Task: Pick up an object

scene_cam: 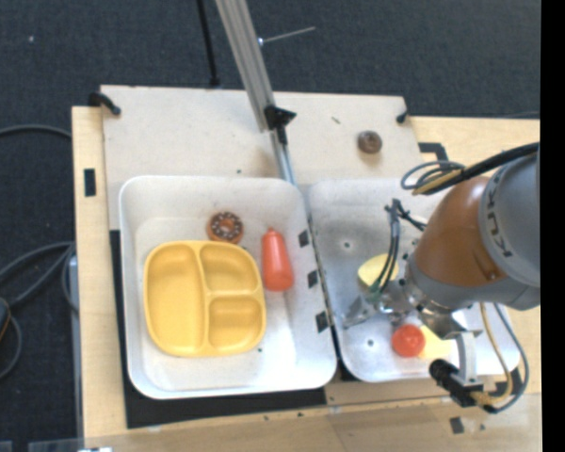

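**Arm low over the right bin, grasp hidden**

Left bin (132,252): a yellow divided tray (205,298) lies flat, left of centre. A small chocolate doughnut (225,226) sits at the tray's 12 o'clock, just beside its rim. An orange-red carrot-shaped toy (277,260) lies lengthwise at the tray's 3 o'clock, close to its edge.

Bare surface (188,130): a brown round disc (369,141) sits at the right bin's 12 o'clock, outside both bins.

Right bin (334,215): a pale yellow rounded piece (371,271) lies near the centre, partly under the wrist. The pincer (388,301) is down in this bin beneath the orange band. The arm covers it, so I cannot tell whether it is spread or pressed together. A red ball-like object (407,340) lies near, at the pincer's 5 o'clock. A second pale yellow piece (439,348) is just beside it at 3 o'clock.
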You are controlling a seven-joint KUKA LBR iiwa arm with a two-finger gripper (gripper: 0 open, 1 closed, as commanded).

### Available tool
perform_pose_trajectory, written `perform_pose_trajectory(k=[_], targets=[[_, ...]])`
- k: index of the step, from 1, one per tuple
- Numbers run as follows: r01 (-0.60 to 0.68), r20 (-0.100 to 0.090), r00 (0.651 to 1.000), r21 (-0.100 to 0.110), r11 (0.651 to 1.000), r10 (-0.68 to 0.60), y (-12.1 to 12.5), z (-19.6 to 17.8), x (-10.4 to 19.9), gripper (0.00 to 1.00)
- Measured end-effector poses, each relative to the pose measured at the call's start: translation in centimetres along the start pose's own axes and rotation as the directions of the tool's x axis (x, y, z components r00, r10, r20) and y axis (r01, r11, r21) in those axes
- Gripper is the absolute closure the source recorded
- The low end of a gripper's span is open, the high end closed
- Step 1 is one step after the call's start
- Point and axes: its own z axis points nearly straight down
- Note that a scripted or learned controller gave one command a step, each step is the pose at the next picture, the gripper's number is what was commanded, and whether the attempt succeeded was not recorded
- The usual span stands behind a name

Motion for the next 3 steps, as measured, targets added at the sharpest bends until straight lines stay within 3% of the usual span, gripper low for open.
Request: perform_pose_trajectory(k=[3], targets=[[-0.001, 0.001, 1.0, -0.002, 1.0, 0.001, 0.01, 0.0, -0.01, 0.0]])
